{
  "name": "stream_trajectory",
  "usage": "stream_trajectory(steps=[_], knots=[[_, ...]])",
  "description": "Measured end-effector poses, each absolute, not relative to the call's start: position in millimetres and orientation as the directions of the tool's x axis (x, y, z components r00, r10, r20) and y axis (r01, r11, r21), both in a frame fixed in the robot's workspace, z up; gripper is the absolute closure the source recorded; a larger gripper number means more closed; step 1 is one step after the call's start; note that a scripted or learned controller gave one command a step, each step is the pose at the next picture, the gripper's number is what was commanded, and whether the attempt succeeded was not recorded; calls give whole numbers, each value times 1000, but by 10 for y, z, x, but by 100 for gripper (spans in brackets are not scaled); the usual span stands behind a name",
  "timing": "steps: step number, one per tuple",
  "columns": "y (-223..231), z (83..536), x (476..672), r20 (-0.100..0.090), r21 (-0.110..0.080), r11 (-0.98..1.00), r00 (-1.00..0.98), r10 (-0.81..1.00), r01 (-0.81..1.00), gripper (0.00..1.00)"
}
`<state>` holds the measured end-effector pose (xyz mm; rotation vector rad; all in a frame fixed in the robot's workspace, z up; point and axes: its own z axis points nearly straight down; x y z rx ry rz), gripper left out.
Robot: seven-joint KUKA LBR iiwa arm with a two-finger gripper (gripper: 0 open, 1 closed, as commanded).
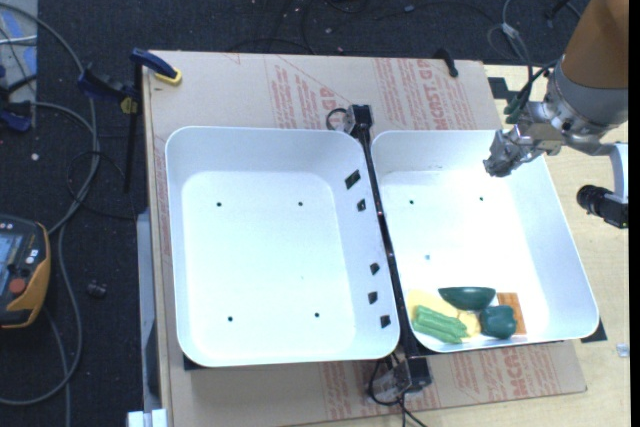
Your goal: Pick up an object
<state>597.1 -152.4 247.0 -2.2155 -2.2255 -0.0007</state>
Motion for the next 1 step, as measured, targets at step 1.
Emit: stream_trajectory(steps=[1], knots=[[-1061, 2344, 6095, 1, -1, 4, -4, 1000, 1000, 100]])
